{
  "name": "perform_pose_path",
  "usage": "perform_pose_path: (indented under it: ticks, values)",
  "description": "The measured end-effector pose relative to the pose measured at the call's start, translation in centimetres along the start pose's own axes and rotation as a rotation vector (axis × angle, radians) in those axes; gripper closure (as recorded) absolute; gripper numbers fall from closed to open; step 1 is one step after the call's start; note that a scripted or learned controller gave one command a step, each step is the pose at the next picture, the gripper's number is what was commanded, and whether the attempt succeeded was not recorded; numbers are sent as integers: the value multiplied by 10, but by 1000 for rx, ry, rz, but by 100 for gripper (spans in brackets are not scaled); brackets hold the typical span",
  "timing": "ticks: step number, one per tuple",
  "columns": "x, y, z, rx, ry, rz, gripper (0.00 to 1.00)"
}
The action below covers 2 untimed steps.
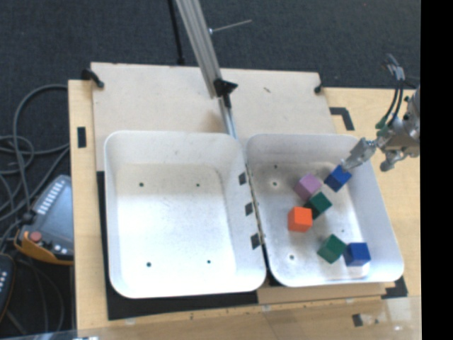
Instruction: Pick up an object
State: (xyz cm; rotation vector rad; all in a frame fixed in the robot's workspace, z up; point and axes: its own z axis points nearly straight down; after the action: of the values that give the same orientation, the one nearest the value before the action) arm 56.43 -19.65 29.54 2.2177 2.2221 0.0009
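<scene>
Over right bin far corner: gripper, fingers spread, 1 touching blue cube; hold on it unclear.

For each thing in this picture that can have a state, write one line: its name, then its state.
gripper: at the right bin's far right corner, just above the upper blue cube
upper blue cube: resting in bin, tilted
purple cube: resting in bin
upper green cube: touching purple cube
orange cube: resting alone
lower green cube: beside lower blue cube
</scene>
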Motion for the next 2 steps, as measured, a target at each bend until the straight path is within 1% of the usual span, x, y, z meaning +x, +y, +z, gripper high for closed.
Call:
perform_pose_path:
  ticks: [1,2]
  values:
    - [18,-3,105,9,3,2,0]
    - [50,11,196,-8,-6,-1,0]
